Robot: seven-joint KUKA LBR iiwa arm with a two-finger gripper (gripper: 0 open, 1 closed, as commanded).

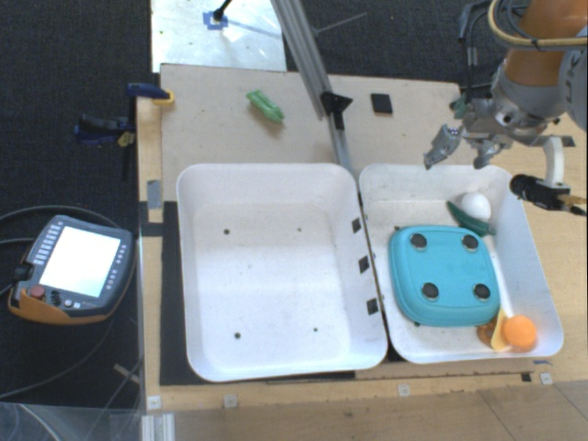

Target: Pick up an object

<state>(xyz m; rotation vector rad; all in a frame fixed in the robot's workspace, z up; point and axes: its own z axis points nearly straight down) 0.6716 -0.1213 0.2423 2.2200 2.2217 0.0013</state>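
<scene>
Camera view: no legible brand, label or writing anywhere. Grey two-finger gripper [461,152] spread wide, nothing between the fingers [439,148], touching nothing, poised above the far rim of the right shallow white bin [531,246]. Just below the gripper, inside that bin: small white ball [475,205] resting on a dark green curved piece [464,215]. Further below: overturned turquoise square plastic dish with four round dark feet [446,275]. Well below, at the near corner: small orange ball [521,331] beside a yellow scrap [498,337]. Left of the gripper: second shallow white bin [193,191].
</scene>
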